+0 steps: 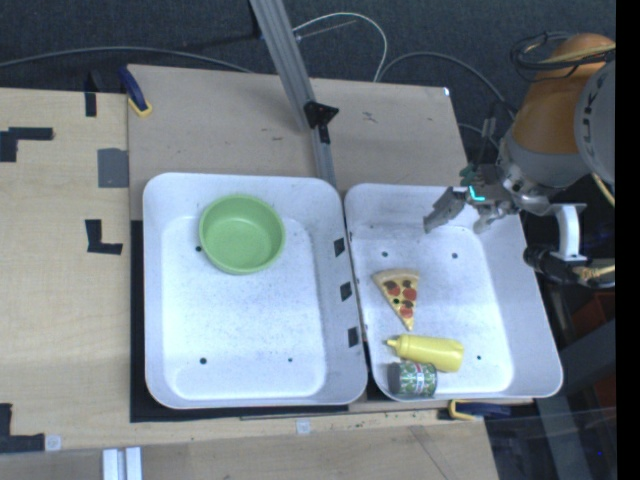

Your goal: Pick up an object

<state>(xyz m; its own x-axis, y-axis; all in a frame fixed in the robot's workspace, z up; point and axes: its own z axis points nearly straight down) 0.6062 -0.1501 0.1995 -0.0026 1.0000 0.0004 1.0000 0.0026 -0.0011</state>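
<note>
In the right bin [500, 298] lie a pizza slice [399, 294], a yellow mustard bottle [428, 350] and a green can [413, 379] near the front edge. A green bowl [241, 233] sits in the left bin [180, 368] toward its back. My gripper [463, 215] hangs over the back right part of the right bin, its two grey fingers spread apart with nothing between them. It is well behind and to the right of the pizza slice.
A grey metal pole [290, 58] slants from the top down to the back of the divide between the bins. Cables [350, 28] run across the dark floor behind the bench. The arm's orange band [560, 88] is at the right edge.
</note>
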